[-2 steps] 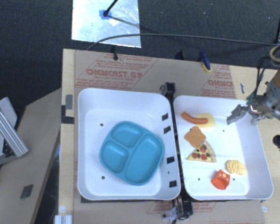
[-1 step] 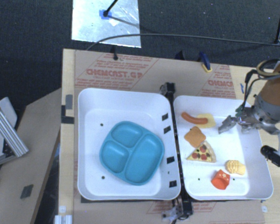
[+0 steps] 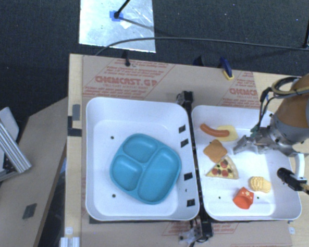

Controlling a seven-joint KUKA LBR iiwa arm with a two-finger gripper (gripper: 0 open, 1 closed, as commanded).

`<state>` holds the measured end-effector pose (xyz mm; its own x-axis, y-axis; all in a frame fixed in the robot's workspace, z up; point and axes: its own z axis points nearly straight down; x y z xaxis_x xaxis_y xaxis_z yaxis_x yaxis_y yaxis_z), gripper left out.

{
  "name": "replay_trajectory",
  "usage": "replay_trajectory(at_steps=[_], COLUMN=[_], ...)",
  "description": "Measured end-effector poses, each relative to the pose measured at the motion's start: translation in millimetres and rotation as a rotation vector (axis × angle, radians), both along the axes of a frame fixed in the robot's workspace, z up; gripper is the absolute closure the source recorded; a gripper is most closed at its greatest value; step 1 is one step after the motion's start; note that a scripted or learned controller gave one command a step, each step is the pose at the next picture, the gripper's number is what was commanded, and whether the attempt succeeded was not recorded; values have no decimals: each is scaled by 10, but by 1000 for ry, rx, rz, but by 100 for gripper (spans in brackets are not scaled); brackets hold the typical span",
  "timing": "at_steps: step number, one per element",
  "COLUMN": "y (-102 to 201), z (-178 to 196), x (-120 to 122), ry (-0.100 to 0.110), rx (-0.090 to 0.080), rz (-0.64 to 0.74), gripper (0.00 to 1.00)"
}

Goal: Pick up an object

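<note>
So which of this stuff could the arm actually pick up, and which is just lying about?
For the job: gripper; in the right bin, hot dog, toast piece, pizza slice, corn, red piece.

Lying about: blue divided plate, left bin, foil sheet.

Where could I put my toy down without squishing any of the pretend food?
The left bin has bare white floor all around the blue plate, widest along its top edge. In the right bin, it is crowded: hot dog, toast, pizza slice, corn, red piece, and the gripper. A small bare patch sits below the pizza.
</note>
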<state>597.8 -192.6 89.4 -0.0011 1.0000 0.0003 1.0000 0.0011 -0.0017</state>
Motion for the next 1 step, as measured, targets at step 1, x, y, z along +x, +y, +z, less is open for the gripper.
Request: replay_trajectory(at_steps=[1], y=[-7], z=[143], x=[20], ry=[-7], rx=[-3], rz=[0], gripper=[100])
